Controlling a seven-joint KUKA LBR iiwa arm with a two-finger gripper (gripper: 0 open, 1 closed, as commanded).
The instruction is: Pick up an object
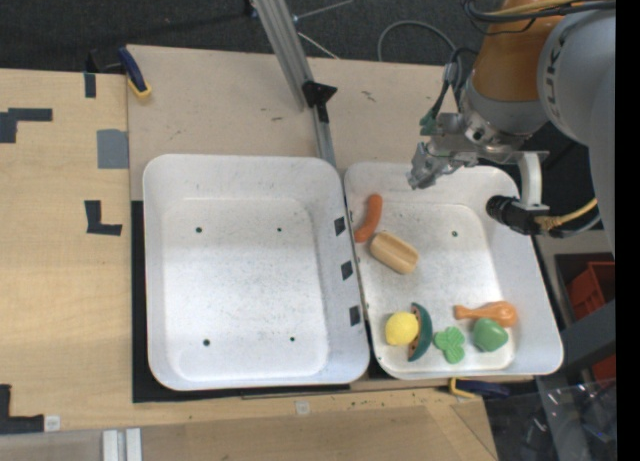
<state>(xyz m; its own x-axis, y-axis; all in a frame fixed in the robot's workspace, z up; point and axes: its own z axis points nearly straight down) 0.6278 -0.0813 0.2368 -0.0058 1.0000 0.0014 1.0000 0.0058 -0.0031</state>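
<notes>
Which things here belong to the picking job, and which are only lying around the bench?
Belonging to the job:
gripper, above the right bin's far edge
right bin
sausage
bread roll
lemon
dark green pod
broccoli
carrot
green pepper

Just lying about:
left bin
metal pole
blue and yellow clamp

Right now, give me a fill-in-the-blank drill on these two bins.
1. All the toy food lies in the ____ bin.
2. The yellow lemon touches a dark ____ piece.
3. The hand hovers over the right bin's ____ rim.
4. The sausage lies just above the ____.

Missing: right; green; far; bread roll
</notes>
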